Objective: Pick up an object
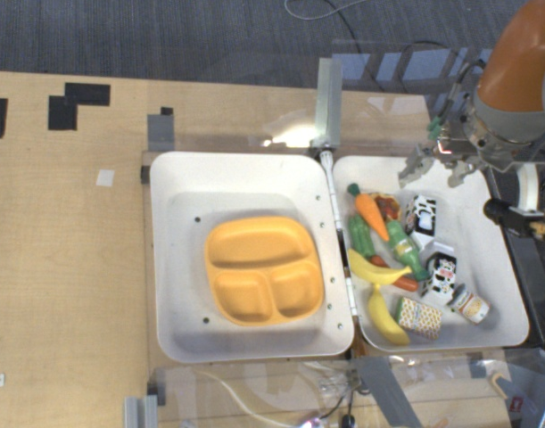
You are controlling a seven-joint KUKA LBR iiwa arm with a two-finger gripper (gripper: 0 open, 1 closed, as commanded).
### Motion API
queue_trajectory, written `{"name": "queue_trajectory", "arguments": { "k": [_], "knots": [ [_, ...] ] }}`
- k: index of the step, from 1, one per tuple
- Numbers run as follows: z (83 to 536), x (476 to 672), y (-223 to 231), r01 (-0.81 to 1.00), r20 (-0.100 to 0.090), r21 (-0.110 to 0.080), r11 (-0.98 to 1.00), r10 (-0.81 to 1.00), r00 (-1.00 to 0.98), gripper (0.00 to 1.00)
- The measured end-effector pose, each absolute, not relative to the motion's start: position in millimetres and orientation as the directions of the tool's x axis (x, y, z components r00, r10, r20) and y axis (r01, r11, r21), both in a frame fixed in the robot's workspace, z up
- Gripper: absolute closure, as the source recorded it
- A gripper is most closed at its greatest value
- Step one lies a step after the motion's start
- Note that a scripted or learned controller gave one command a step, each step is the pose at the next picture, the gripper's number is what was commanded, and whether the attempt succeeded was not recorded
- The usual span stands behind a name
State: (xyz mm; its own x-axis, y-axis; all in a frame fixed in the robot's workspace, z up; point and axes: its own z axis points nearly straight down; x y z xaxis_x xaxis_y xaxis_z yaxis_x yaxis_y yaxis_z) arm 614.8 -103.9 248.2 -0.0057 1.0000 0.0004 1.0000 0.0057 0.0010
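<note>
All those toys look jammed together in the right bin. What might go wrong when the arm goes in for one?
The claw hovers over the bin's far edge. The carrot, bananas and green bottle lie touching, so it may pinch two or slip off. The small cartons lean on each other and may topple when nudged.

Bench (67,266): two white bins side by side.
Left bin (174,266) and right bin (499,275) sit directly on the tan top, touching at a centre divider; black patches (76,103) mark the far-left surface.
</note>
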Motion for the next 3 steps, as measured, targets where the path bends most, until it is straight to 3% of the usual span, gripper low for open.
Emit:
{"name": "queue_trajectory", "arguments": {
  "k": [1,2,3],
  "knots": [
    [123,647.7,-111,0.993,-0.003,0.016,0.12,0.993,-0.12,0.0],
    [90,642.0,-91,0.997,-0.006,0.016,0.079,0.997,-0.079,0.0],
    [90,595.1,-147,1.0,-0.002,0.012,0.016,1.0,-0.016,0.0]
  ]
}}
